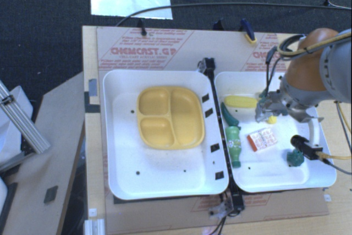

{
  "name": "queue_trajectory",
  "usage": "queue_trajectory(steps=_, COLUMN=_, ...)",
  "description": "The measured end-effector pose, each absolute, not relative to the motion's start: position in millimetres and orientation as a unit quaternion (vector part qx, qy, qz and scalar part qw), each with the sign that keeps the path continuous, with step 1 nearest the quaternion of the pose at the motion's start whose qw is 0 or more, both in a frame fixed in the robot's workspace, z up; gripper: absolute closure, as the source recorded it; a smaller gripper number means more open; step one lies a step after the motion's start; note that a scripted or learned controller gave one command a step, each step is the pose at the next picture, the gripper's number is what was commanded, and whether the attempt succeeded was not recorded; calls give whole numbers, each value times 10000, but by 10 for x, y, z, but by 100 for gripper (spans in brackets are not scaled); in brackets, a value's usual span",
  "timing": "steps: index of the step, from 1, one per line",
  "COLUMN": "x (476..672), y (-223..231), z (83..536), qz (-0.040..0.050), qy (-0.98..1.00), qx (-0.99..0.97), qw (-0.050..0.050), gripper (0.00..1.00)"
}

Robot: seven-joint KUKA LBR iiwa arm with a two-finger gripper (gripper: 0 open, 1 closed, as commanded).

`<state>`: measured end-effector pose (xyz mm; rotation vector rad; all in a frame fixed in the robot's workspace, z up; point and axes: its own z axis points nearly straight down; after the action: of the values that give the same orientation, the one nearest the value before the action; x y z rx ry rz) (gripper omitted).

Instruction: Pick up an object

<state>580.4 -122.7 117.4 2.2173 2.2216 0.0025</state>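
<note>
My gripper [266,111] hangs low in the back of the right bin [275,181], just right of a yellow corn cob [240,101]. A small yellow piece [272,119] shows right under the gripper's tip. In front of it lies a red and white box [263,140]. Along the bin's left wall are a green bottle [234,143] and, behind it, a dark green curved thing [226,114]. Near the front right sits a teal object [295,158].
The left bin [118,173] holds a yellow divided plate [169,117]. Black clips run along the wall between the two bins. The arm's grey and orange body covers the right bin's back right corner.
</note>
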Motion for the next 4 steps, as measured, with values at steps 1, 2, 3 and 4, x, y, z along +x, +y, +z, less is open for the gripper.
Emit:
queue_trajectory(steps=1, x=5819, y=-1146, z=1783, qz=21, qy=7089, qx=7053, qw=28, gripper=100)
queue_trajectory(steps=2, x=5821, y=-1132, z=2431, qz=25, qy=7091, qx=7051, qw=35, gripper=100)
queue_trajectory(steps=3, x=5836, y=-1134, z=2975, qz=23, qy=7092, qx=7050, qw=33, gripper=100)
queue_trajectory(steps=4, x=5712, y=-562, z=2944, qz=7, qy=7105, qx=7037, qw=-3, gripper=100)
